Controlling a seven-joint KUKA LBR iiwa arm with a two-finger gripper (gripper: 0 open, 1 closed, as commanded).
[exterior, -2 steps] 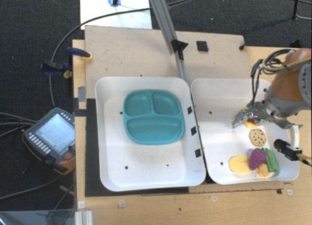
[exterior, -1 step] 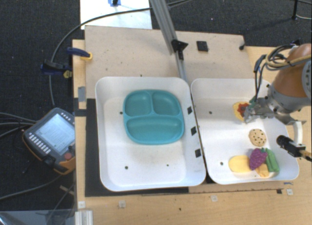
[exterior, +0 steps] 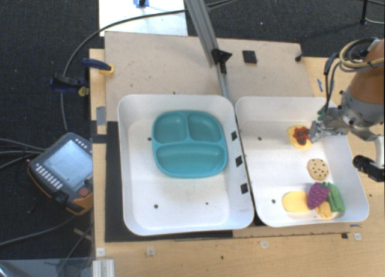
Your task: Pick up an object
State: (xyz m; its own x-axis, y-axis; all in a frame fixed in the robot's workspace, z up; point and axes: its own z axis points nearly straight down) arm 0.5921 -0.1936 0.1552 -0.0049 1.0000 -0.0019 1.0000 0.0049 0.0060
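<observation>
The arm reaches in from the right and its gripper (exterior: 312,133) sits low over the right bin (exterior: 264,149), at the yellow-and-red toy (exterior: 299,137) near the bin's upper middle. By my reading this is the grasp step: the approach looks finished and the closing is what matters now.

The toy lies on the bin floor, and the finger tips (exterior: 314,131) touch or overlap its right edge. I cannot tell whether they are spread or closed (the tips blur into the toy's red patch), nor whether the toy sits between them or just beside them.

The next move calls for a firm close with the toy centred, then a straight lift. If the tips are only at its edge, it may slide away.

A cookie (exterior: 317,169) lies below, well apart, and the teal plate (exterior: 189,143) rests in the left bin (exterior: 138,167).
</observation>
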